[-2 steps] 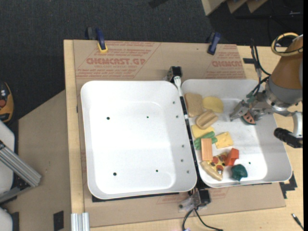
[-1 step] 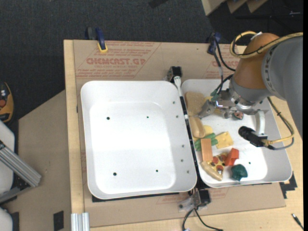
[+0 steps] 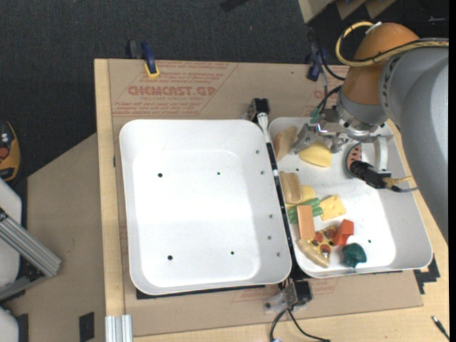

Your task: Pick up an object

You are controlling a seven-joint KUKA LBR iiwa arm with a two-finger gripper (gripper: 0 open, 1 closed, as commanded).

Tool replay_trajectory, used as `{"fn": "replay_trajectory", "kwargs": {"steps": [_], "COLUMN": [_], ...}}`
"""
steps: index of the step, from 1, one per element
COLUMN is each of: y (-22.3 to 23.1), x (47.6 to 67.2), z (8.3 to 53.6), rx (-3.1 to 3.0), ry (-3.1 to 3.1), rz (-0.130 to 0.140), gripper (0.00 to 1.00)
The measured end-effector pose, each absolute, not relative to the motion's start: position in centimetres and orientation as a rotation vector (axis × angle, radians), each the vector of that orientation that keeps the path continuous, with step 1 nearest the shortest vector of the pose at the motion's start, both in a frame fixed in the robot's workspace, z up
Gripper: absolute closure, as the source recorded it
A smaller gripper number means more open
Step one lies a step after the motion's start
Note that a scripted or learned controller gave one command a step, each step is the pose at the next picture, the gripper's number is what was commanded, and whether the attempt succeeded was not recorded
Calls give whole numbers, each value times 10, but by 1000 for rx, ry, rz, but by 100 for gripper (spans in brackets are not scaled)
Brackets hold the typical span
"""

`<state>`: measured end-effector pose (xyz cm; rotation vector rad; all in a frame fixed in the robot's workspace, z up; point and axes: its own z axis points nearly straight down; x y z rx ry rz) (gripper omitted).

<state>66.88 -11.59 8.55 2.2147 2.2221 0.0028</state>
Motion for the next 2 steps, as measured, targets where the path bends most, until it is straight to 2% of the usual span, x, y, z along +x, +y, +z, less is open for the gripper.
{"fn": "replay_trajectory", "kwargs": {"steps": [1,2], "y": [-116,-170], "x": [668,666], "z": [98,85], "rx": [2214,2222], "ry": [2219,2215], "rz": [6,0], "gripper": [100,100]}}
